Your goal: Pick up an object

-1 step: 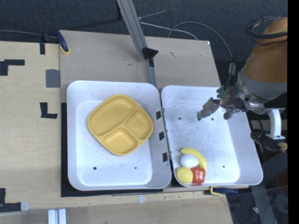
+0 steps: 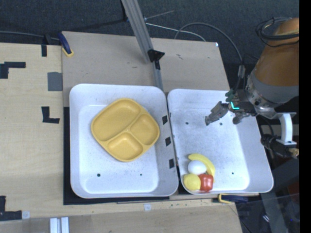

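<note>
My gripper (image 2: 225,117) hangs over the upper right part of the right bin (image 2: 243,149), its two fingers spread open with nothing between them. At the bin's front left corner lies a cluster of small toy foods: a yellow banana (image 2: 204,160), a white egg (image 2: 196,167), a yellow lemon (image 2: 191,181) and a red piece (image 2: 207,182). They touch one another. The gripper is well above and to the right of this cluster, apart from it.
A yellow divided plate (image 2: 125,129) lies in the left bin (image 2: 82,178). A grey metal pole (image 2: 141,28) slants in from the top toward the ridge between the bins. The arm's orange band (image 2: 279,67) fills the right edge.
</note>
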`<action>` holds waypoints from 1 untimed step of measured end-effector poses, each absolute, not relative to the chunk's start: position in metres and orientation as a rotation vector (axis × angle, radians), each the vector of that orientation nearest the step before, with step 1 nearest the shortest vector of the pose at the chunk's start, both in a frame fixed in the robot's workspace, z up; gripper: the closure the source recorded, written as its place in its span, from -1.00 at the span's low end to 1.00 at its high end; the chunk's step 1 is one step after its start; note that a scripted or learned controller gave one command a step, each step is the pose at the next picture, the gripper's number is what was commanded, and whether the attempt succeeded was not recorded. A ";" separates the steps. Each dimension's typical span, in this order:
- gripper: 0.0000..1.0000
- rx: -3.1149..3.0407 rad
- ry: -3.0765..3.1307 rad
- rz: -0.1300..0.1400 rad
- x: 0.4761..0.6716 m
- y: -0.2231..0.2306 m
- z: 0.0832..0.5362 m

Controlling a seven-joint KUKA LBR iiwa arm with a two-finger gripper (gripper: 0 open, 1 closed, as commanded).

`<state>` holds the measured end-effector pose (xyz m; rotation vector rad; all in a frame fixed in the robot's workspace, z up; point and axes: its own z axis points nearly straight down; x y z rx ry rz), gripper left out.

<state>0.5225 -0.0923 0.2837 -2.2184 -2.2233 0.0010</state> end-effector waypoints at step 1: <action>-1.00 -2.218 -2.220 0.006 0.519 -0.092 0.240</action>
